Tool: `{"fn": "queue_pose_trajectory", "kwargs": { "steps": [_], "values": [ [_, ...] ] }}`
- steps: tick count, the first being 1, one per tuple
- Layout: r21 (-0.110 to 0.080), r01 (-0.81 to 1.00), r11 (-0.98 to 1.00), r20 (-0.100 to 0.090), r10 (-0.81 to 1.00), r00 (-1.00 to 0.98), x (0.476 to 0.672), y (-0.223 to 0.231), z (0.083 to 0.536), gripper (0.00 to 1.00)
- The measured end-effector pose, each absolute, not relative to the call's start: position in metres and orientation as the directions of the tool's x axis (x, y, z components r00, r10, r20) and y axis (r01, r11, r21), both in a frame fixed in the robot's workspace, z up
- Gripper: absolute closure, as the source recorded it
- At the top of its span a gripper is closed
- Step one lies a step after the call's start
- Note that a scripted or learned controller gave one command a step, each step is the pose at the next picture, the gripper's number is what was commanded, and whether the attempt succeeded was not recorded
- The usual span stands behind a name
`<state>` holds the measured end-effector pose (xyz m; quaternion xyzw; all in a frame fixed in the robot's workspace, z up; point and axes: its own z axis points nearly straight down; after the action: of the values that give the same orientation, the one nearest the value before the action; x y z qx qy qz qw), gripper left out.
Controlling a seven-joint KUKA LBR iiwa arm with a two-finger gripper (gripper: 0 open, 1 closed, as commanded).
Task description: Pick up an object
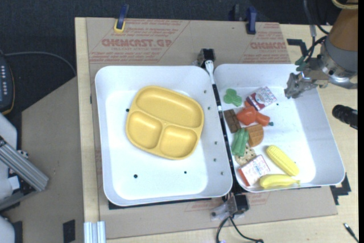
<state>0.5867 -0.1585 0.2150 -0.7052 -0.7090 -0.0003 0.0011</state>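
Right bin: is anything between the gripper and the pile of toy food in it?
Nothing visible does. The gripper hangs over the right bin near its upper right corner, with bare white floor between it and the nearest items, the red-and-white packet and the orange piece. The pile lies to its lower left.

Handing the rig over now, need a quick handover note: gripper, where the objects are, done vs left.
Gripper: above the right bin's far right part, nothing seen between its fingers; open or shut unclear.
Objects: toy food clustered along the right bin's left side, including a corn cob, banana, green pickle and small red-and-white box.
Left bin: holds a yellow divided plate.
Done: nothing picked yet.
Left: move over the cluster, descend, grasp one object, lift.
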Motion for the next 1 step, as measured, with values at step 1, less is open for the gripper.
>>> {"fn": "queue_pose_trajectory", "kwargs": {
  "steps": [1],
  "values": [
    [-0.001,1.000,0.006,0.003,1.000,-0.006,0.5945,-0.1044,0.2143,1.00]
  ]
}}
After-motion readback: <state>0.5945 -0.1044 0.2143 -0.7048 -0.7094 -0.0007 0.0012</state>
